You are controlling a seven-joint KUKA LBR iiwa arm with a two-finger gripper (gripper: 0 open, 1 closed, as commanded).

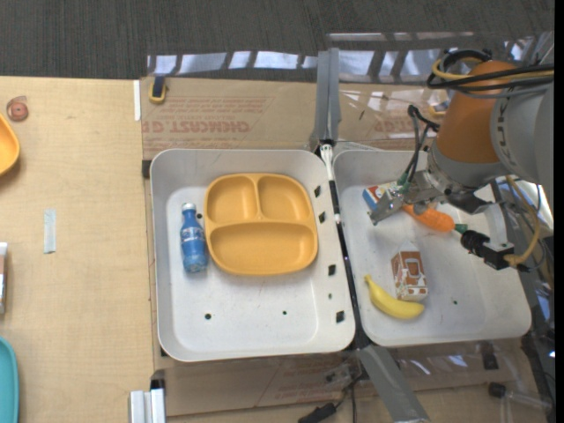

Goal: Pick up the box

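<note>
Banana [394,300] sits at 6 o'clock, touching the small carton box [409,273]. Box looks light, crushable; grab its long sides. Can't tell the gripper's [384,208] state.

Box [409,274] upright in right bin [507,320], touching banana [393,300].

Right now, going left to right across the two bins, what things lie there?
Blue water bottle → yellow divided plate → banana → small carton box → carrot.
</note>
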